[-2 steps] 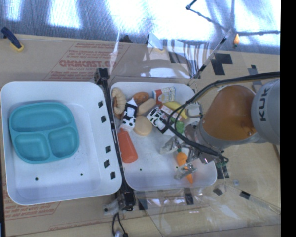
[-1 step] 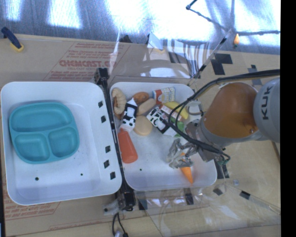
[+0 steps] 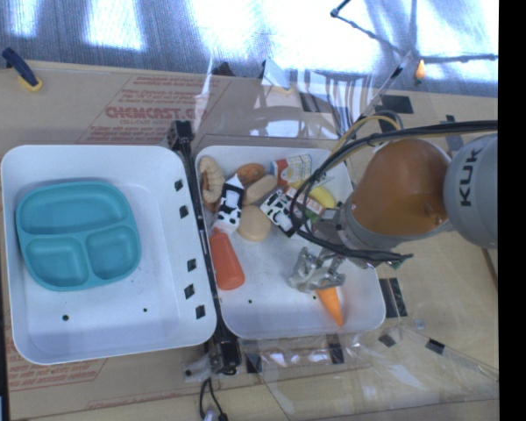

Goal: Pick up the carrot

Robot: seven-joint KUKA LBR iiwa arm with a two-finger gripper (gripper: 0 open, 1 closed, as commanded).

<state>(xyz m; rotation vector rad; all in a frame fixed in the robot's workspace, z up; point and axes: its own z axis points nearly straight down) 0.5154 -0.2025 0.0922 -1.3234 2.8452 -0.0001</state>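
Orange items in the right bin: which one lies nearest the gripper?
The small carrot by the bin's near wall, just below the gripper. The longer orange-red bottle lies farther off, along the bin's left wall.

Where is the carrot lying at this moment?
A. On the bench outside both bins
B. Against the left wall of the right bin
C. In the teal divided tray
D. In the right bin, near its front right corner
D: the carrot lies on the right bin's floor by its front right corner, just below the gripper.
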